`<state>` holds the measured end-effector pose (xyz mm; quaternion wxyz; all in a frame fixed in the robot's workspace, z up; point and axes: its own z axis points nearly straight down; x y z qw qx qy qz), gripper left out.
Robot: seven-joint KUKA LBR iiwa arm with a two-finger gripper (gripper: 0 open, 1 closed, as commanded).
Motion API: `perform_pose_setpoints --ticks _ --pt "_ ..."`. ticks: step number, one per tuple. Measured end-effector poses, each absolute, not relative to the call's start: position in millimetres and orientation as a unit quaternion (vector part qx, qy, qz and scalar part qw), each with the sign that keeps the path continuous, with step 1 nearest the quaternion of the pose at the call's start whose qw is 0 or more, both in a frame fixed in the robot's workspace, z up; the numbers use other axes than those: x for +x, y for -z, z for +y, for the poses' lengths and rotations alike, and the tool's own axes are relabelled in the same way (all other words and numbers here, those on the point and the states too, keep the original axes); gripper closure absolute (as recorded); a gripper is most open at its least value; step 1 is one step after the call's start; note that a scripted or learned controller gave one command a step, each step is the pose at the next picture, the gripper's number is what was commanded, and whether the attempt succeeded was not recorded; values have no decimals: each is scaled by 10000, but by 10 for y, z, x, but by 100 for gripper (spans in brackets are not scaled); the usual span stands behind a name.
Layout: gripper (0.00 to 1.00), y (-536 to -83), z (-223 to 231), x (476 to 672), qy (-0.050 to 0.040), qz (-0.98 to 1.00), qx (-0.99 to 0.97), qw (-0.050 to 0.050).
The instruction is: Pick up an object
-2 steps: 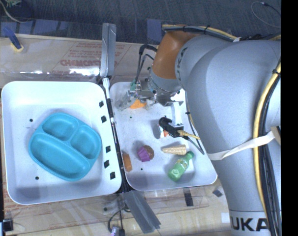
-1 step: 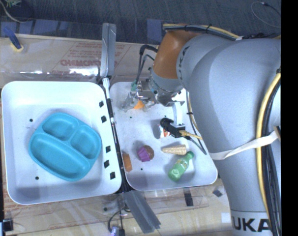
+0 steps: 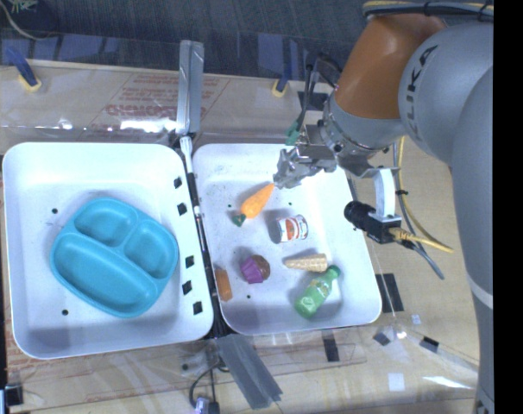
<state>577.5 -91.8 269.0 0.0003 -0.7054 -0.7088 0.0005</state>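
camera view
arm [image 3: 434,67]: reaches in from the right and bends down over the right bin [image 3: 352,296], likely because all the small things lie there.
gripper [image 3: 289,169]: hangs low above the bin's upper middle, just up and right of the carrot [image 3: 258,200]; i cannot tell how far its pincer is parted, and nothing shows gripped in it.
carrot: lies slanted on the bin floor, green end down-left; as the nearest thing, it is my guess for the target.
can [image 3: 291,228]: on its side below the carrot, apart from it.
purple piece [image 3: 255,269], corn cob [image 3: 305,263], green bottle [image 3: 317,291]: loose along the lower part, near one another.
brown piece [image 3: 222,283]: against the left wall.
left bin [image 3: 28,317]: holds a blue divided tray [image 3: 115,255], well away from the arm.
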Motion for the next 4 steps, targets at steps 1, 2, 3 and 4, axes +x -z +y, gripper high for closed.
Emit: perform_pose_setpoints --ticks 1,2,3,4 --pt "100 -2261 -1475 5161 -14 -7086 -7056 15" --pt "100 -2567 -838 5817 -6 -7102 -7040 11" --pt "100 -1903 -256 5419 -21 -7101 -7041 20" --pt "100 -2825 -1072 4914 -7 -7087 -7055 5"
